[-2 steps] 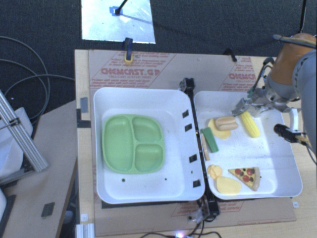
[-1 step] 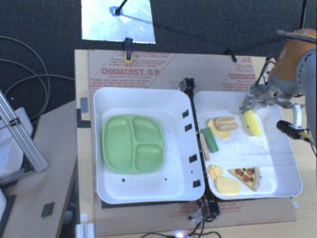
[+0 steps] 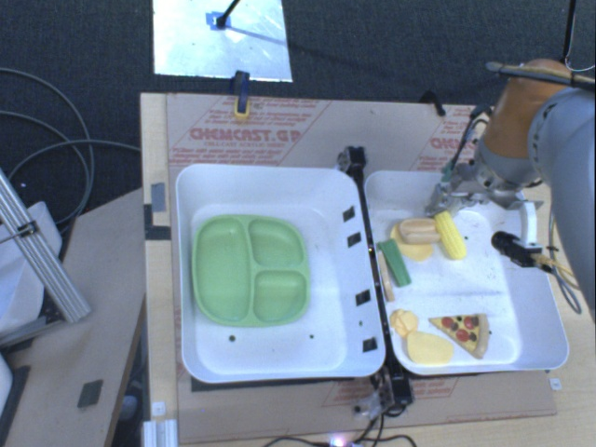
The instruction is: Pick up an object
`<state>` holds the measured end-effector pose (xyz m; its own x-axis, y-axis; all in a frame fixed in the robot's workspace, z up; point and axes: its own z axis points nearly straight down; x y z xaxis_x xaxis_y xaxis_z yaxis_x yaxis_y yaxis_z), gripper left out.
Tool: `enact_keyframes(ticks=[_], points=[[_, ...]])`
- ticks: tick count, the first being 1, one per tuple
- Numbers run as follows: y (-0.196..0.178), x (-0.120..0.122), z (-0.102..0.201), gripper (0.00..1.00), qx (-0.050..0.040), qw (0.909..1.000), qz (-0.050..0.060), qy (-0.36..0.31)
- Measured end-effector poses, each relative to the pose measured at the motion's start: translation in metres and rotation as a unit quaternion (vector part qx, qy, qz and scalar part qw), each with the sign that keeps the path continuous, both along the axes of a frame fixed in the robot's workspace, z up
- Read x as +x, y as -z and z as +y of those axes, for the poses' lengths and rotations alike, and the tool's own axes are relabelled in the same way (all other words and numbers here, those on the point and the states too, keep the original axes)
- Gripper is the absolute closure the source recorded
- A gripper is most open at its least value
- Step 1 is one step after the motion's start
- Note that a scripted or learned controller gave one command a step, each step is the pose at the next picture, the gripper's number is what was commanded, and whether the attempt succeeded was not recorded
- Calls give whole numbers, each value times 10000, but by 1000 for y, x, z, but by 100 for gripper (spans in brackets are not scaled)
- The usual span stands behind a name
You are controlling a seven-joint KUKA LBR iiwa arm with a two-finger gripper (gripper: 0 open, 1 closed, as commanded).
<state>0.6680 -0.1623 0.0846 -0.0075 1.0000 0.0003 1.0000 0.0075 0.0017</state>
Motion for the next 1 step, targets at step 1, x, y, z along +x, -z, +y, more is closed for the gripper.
enact_keyframes(ticks=[1], points=[[-1,-50,78,100,7,10000,2,-8]])
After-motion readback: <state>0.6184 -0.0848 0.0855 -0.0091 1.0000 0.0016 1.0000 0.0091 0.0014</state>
